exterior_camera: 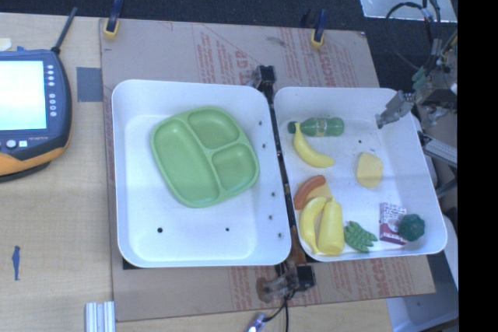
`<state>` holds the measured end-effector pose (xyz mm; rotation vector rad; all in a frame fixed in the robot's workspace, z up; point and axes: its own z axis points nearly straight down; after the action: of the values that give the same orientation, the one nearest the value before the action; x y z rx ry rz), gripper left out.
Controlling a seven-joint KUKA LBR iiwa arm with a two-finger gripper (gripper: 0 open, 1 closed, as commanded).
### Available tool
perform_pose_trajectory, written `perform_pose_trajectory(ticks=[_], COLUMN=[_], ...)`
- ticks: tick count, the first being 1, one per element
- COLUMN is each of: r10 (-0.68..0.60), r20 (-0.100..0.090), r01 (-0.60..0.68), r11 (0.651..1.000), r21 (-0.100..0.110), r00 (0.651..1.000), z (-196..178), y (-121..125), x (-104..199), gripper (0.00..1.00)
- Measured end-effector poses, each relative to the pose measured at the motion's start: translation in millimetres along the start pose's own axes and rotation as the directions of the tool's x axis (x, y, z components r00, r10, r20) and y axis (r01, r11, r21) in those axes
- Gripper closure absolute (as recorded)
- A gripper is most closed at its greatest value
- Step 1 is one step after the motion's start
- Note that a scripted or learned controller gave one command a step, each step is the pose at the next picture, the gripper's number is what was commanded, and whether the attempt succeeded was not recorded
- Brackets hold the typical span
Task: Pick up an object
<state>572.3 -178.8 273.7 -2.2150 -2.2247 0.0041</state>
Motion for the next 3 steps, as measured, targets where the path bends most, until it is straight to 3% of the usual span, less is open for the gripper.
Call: perform_pose_trajectory(ticks=[1, 2, 3], r10=[-0.001, -0.002, 0.000], r20=[0.001, 0.000, 0.000], r01=[0.001, 0.002, 0.000], r11=[1.000, 1.000, 1.000], r21=[0.002, 0.001, 0.001], r00=[1.000, 1.000, 1.000], z=[125.9, 182.6, 182.3], y=[-6.9, 0.5, -20.9], x=[-33.2, 1.6, 8.7], gripper=[0.00, 0.00, 0.00])
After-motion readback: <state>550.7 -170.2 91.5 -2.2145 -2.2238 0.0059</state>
